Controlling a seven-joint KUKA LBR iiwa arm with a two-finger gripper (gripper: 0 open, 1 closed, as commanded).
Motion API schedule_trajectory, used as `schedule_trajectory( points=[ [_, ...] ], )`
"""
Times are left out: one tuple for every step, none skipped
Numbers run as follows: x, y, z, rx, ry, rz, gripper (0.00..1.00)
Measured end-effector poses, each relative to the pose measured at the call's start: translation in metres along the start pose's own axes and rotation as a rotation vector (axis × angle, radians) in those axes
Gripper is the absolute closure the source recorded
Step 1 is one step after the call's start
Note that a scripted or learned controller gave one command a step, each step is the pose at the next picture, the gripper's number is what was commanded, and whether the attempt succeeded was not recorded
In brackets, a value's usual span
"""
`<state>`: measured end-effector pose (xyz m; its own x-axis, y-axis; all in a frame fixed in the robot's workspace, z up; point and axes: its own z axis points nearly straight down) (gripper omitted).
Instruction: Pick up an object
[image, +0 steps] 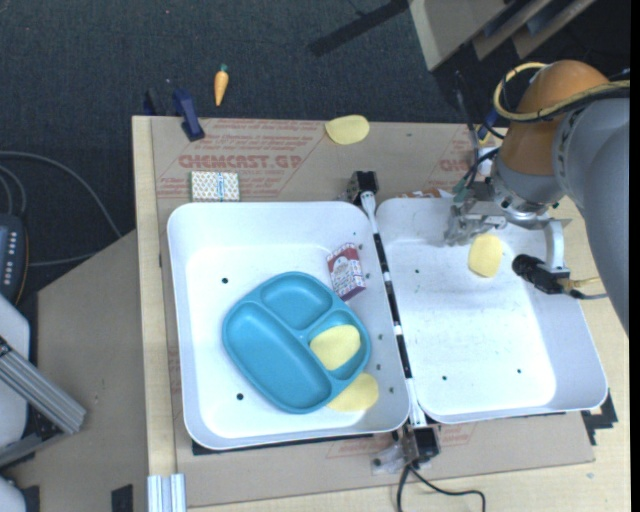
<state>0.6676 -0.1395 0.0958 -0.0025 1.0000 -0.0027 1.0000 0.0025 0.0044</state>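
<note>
2 white bins sit on the bench (260, 155). At the far end of the right bin (500, 350), the jaws (476, 232) hover just over a pale yellow object (486, 255); whether they are spread or pinching it, I cannot tell. Left bin (200, 300) holds a blue divided plate (275, 345).

This is a robotics lab test cell rather than a home or a shop. A grey industrial arm (590, 130) with an orange band reaches over a plywood bench (270, 150) stencilled with a supplier's name, standing on dark carpet. Two shallow white bins (190, 300) are fixed side by side on the bench with black clips between them. Loose cables (60, 190) trail off the bench's left edge, and an aluminium rail (40, 385) lies near its near-left corner.
</note>
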Motion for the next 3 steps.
schedule_trajectory(
  points=[
    [-0.055, -0.011, -0.094, 0.001, 0.000, 0.003, 1.00],
    [-0.054, -0.012, -0.093, 0.004, 0.001, 0.002, 0.00],
    [-0.053, -0.018, 0.001, 0.007, 0.004, 0.003, 0.00]
  ],
)
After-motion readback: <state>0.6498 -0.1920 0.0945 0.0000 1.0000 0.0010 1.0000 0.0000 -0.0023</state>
